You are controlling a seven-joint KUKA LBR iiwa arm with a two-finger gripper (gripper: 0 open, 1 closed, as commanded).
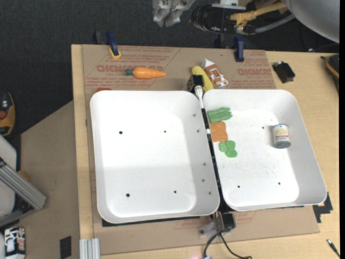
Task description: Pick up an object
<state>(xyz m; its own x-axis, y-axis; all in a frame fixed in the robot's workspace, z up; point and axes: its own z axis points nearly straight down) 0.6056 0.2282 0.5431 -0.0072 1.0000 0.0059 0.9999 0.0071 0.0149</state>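
Observation:
The right bin [302,161] holds a small can with a blue-and-white label [280,135] near its right side. Along its left wall lie a green leafy toy [219,114], a flat orange piece [218,131] and a second small green piece [228,149]. My gripper [170,7] hangs blurred high over the dark floor beyond the bench's far edge, well away from both bins, with nothing seen in it. The left bin [108,161] shows bare white floor.
On the cardboard behind the bins lie a toy carrot [145,73], a yellow corn-like toy [198,75] and a small brown-and-white packet [216,76]. Blue clamps [113,47] [240,50] grip the board's far edge. A black block [283,72] sits at the back right.

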